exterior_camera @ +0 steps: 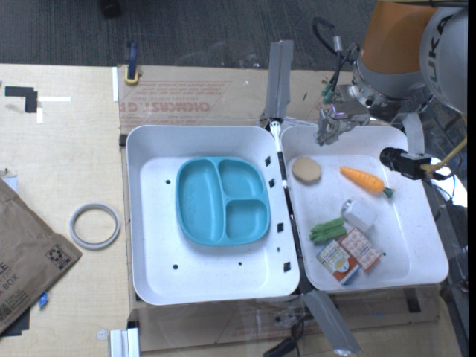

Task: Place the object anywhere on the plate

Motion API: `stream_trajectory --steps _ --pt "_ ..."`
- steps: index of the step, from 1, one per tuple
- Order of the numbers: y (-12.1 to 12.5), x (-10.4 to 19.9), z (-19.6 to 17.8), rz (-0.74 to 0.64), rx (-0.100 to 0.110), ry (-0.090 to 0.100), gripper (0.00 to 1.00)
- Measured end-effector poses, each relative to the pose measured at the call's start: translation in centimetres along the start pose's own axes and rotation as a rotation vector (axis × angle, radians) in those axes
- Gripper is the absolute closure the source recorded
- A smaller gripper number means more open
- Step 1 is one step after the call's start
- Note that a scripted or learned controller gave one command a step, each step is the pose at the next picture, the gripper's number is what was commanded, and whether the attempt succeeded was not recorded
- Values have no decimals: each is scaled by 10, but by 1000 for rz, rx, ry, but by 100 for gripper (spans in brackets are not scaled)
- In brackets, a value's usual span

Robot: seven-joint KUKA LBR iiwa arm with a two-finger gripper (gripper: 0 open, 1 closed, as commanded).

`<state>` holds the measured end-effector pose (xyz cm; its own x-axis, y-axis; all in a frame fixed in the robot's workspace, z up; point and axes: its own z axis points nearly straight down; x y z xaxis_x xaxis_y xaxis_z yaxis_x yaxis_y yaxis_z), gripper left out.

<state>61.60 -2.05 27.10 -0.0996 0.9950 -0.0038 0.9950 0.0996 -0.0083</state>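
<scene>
Bench (59,147), 2 white bins (149,274), tape ring (94,224)

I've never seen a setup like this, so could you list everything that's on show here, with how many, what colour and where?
plate: one, turquoise, three compartments, in the left bin
bins: two, white, side by side on the bench
cookie: one, tan, right bin, upper left
carrot: one, orange, right bin, upper middle
green vegetable: one, green, right bin, middle
cup: one, white, right bin, beside the green vegetable
small box: one, red and white, right bin, near front
tape ring: one, grey, bench left of bins
arm: one, grey and orange, top right
gripper: one, over the right bin's back edge
</scene>
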Motion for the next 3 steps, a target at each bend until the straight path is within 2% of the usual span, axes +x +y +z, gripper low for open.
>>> stream_trajectory --steps 1,2,3 --pt "40 -16 -168 204 -3 1 100" --pt "33 40 1 174 0 2 100" --pt "-36 -7 -70 254 -2 2 100"
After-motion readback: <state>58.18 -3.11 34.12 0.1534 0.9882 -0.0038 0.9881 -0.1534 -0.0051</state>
